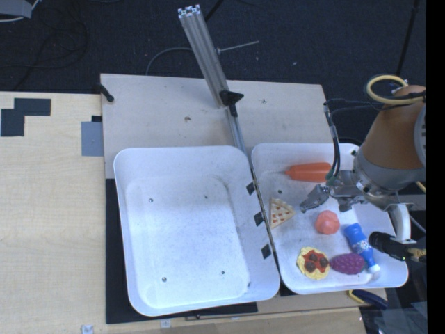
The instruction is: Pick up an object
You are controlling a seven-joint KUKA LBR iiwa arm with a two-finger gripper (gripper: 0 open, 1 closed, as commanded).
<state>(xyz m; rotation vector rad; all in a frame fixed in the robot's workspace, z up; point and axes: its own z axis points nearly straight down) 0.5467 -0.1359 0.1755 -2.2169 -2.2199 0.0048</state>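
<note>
The right bin (274, 160) holds several toys. An orange carrot (309, 172) lies near its back wall and a pizza slice (280, 213) near its left wall. In the middle sits a pink-red ball (327, 222), with a blue bottle (359, 244) to its right. Purple grapes (348, 262) and a yellow tart (313, 262) lie at the front. My gripper (325, 202) hangs low between the carrot and the ball, just behind the ball. It is open, with nothing between its fingers.
The left bin (139, 165) stands beside the right one, with black clips (259, 218) along the shared edge. A slanted aluminium post (208, 54) rises behind the bins. Cables run along the arm at the right edge.
</note>
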